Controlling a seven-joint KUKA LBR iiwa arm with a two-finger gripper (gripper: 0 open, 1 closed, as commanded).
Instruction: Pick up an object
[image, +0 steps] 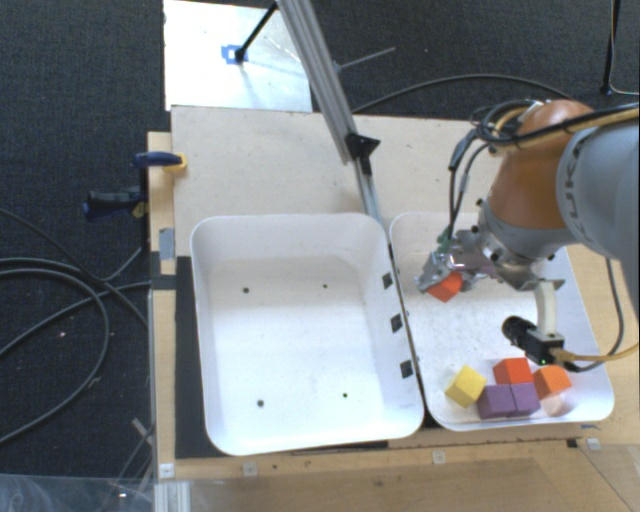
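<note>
Now | pincer (443, 280) closed on orange block (446, 288) | above right bin (590, 405) | left-centre

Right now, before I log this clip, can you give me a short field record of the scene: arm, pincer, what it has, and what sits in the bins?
arm: over the right bin, reaching in from the right
pincer: low, near the right bin's left wall
held item: orange block seen between the fingers
loose items: yellow block, purple block, two orange blocks, clustered at the right bin's near edge
left bin: white, beside the right bin
</note>
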